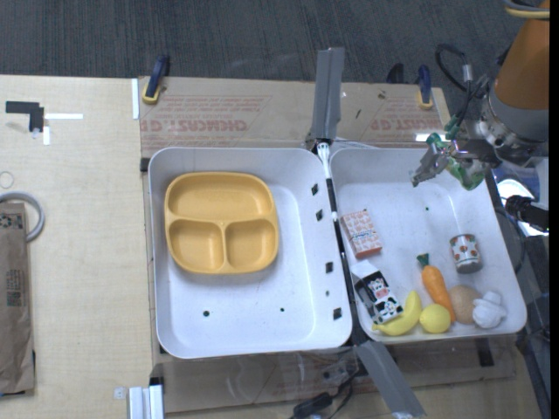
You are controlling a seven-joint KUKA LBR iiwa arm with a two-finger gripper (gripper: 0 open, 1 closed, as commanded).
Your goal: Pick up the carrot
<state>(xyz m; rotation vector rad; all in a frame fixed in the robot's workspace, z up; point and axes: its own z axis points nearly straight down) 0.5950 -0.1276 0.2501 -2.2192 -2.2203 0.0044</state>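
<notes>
Hand (430,166) — low, arm angled leftward

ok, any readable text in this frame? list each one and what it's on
"CHEMCAST GP": red print, repeated and upside down, on the brown sheet behind the bins.
Small pink box: print too small to read.
Black and white carton: unreadable.
Small can: label blurred.
Brown bag at left: dark markings, unreadable.

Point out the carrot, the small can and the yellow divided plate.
carrot (436,287): camera view, middle of its orange body.
small can (465,252): camera view, on its printed side.
yellow divided plate (222,187): camera view, on the rim by the big upper compartment.
</notes>
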